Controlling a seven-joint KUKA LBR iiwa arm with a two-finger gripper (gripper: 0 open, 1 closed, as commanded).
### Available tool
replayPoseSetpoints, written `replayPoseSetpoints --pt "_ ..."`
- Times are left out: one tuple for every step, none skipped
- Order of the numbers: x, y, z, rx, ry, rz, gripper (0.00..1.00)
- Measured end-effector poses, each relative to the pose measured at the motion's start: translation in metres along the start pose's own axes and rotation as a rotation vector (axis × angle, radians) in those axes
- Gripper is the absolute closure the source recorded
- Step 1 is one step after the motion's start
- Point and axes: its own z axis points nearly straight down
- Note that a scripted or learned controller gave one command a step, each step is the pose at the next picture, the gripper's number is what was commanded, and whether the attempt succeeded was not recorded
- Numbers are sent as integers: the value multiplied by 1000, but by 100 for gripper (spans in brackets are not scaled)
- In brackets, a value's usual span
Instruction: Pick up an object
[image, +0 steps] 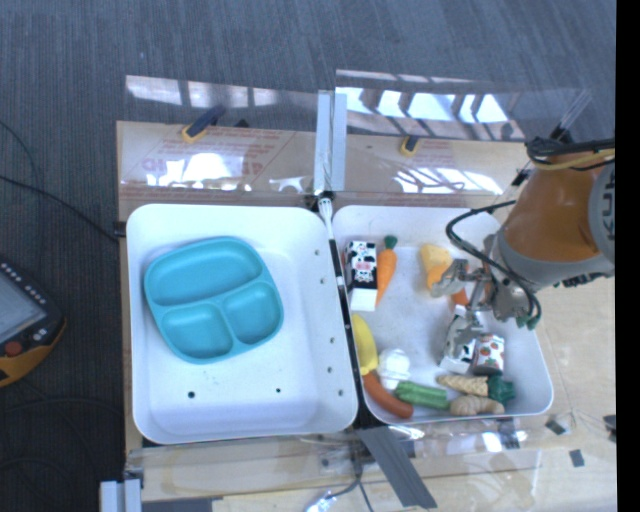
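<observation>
View from above the bench, two white bins side by side. The arm (560, 225), with its orange band, reaches in from the right and ends over the right bin (530, 395). The gripper (470, 315) hangs low in that bin's right half, its metal parts crowded against the toys beneath; how far its fingers stand apart cannot be told from here, nor whether anything lies between them.

Directly under and just below the gripper lies a small white carton with red and black print (478, 353), seemingly touching the gripper's lower end. Just above and to the left of the gripper sits a yellow wedge like a piece of cheese (435, 265). A small orange piece (459, 297) shows right beside the gripper's left side. Further left, near the dividing wall, lie a carrot (385, 272) and a black-and-white cow-print block (361, 264), close together. Below and left of the gripper are a yellow banana-like piece (364, 343) and a white lump (394, 362). Along the bin's near edge, below the gripper, lie a red sausage-like piece (385, 396), a green pod (422, 394) and tan, ridged pieces (470, 395).

Well to the left of the gripper, the left bin (290, 400) holds a turquoise divided plate (212, 297), lying flat and slightly askew.
</observation>
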Motion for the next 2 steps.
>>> replayPoseSetpoints --pt "-50 31 31 -2 14 29 0" --pt "-1 15 29 -3 14 157 0"
